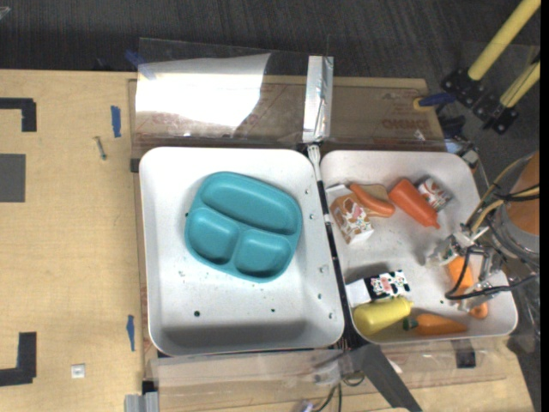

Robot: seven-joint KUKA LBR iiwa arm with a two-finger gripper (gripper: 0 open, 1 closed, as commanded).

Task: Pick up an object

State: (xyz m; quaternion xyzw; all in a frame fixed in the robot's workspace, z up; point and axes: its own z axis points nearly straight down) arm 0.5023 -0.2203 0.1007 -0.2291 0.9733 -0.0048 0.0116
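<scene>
My gripper (pixel 467 273) reaches into the right white bin (pixel 403 166) from its right side, low over the bin floor. A small orange piece (pixel 461 272) lies right at the gripper, partly covered by it. Further left in this bin are an orange carrot-like toy (pixel 413 202), a second orange piece (pixel 371 199), a patterned packet (pixel 352 219), a black-and-white block (pixel 389 285), a yellow banana-like toy (pixel 382 315) and a long carrot (pixel 439 323) along the front wall.
The left white bin (pixel 163 230) holds a teal divided plate (pixel 244 225). A clear plastic sheet (pixel 206 101) lies behind the bins. Yellow-and-black tool handles (pixel 497 50) stick in at the top right. Cables (pixel 493 204) trail near the wrist.
</scene>
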